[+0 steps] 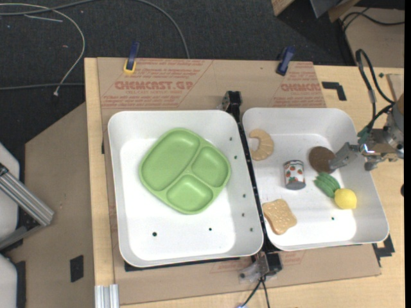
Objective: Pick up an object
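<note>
- Gripper (343, 157) hovered at the right bin (302, 117), beside the brown disc (319, 157); its finger state could not be told.
- Approach step, by my judgement: next it needed lowering squarely over one object.

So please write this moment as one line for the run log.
claw: over right bin, beside brown disc | holding: nothing seen | green plate: left bin

Both bins (128, 172) showing smooth white plastic, faintly glossy. Green divided plate (185, 170) appearing matt moulded plastic. Bench top (212, 85) looking like brown printed cardboard, dull finish. Blue clamps (132, 54) looking like plastic. Small can (294, 174) reflecting light, printed label. Lemon (345, 199) looking smooth, waxy. Toast slice (279, 215) showing rough, crumbly-looking surface. Floor (64, 43) appearing dark, coarse carpet.
</note>
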